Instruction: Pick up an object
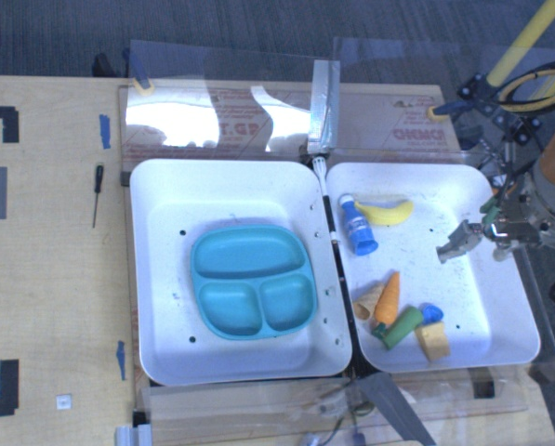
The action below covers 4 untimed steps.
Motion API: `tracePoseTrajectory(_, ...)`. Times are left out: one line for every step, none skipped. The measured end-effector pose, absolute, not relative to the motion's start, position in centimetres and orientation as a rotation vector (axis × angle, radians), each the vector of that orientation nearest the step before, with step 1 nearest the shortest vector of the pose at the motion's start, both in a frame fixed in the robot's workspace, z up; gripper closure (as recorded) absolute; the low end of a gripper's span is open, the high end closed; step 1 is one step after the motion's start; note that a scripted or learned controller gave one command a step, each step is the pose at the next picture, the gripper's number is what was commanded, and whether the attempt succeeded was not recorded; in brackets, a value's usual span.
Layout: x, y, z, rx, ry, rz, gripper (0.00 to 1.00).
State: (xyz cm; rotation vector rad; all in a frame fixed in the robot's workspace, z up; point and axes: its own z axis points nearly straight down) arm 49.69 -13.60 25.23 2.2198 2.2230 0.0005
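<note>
I've got the tool [455,242] hanging over the right bin [500,337], can't tell its grip state, banana [385,213] and carrot [388,299] well apart from it.

Two bins sit side by side. The left bin [156,203] holds a divided tray [252,280] at its middle. In the right bin [509,333], a bottle [358,226] and banana [385,212] lie at the far left, touching. Toward the near edge a cluster — cone [366,302], carrot [387,298], cylinder [398,328], ball [430,312], block [434,341]. The gripper [458,242] hangs at the right side, apart from these.
</note>
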Motion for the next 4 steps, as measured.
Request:
tracePoseTrajectory(47.7, -9.0, 14.2, 2.140, 2.313, -0.008, 0.00)
tracePoseTrajectory(51.1, -9.6, 8.8, 1.896, 2.500, 0.003, 0.00)
tracePoseTrajectory(51.3, -9.6, 10.0, 1.892, 2.494, 0.010, 1.00)
tracePoseTrajectory(55.1, -7.0, 22.8, 2.056, 2.364, 0.012, 1.00)
